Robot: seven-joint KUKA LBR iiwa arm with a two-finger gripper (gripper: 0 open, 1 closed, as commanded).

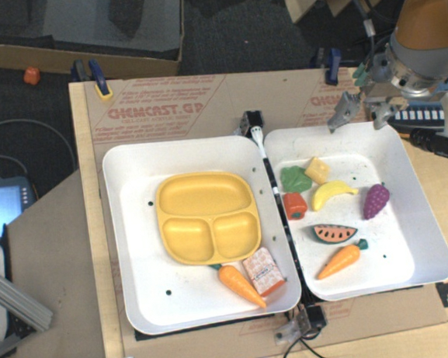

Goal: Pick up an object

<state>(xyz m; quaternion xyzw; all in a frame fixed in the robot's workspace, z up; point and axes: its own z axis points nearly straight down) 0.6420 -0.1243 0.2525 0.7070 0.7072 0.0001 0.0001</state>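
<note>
A grey robot arm with an orange band reaches in from the right side of an overhead view, its claw [356,114] hanging above the far rim of the right bin [422,219], fingers spread apart with nothing between them. Nothing has been picked up yet; by the look of it the whole task remains: choosing an item, coming down on it, closing and lifting. All the candidate items lie nearer the viewer than the claw. Closest to it, just below and a little left, sit a yellow block [317,170] and a green toy vegetable [295,178], touching each other. Below those are a red toy pepper [294,205] and a yellow banana [331,194]. A purple bunch of grapes [375,200] lies below the claw and slightly right. Farther down are a watermelon slice [334,233] and an orange carrot [341,260]. Well to the claw's left and below, the left bin [132,245] holds a yellow divided plate [208,217], with a second carrot [240,284] and a small snack packet [263,272] touching at the plate's near edge. Both bins rest on a brown cardboard sheet [171,105].
</note>
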